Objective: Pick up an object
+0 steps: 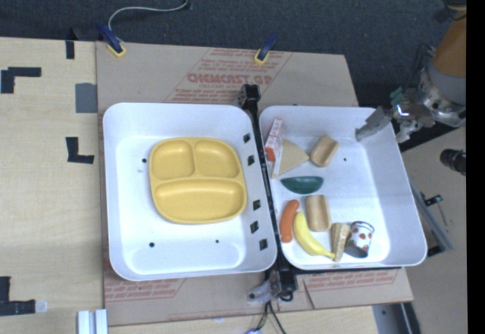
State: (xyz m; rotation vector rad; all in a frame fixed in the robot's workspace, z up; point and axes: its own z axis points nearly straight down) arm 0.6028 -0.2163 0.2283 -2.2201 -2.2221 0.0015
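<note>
The right white bin (pixel 394 196) holds several toy food items. A red and white packet (pixel 273 132) lies beside a tan wedge (pixel 289 157) and a light brown bread piece (pixel 324 151). Below them are a dark green piece (pixel 303 184), an orange sausage shape (pixel 288 221), a tan bun (pixel 317 212), a yellow banana (pixel 309 238), a beige cone (pixel 339 240) and a dark, white and red object (pixel 359 240). My gripper (pixel 374 128) hangs over the bin's upper right rim, to the right of the bread piece, with nothing seen in it.
A yellow divided plate (pixel 198 179) lies in the left white bin (pixel 125 173). A black divider (pixel 256 166) runs between the bins. Both rest on a cardboard sheet (pixel 220 75). The grey arm with its orange band (pixel 455 52) enters from the right.
</note>
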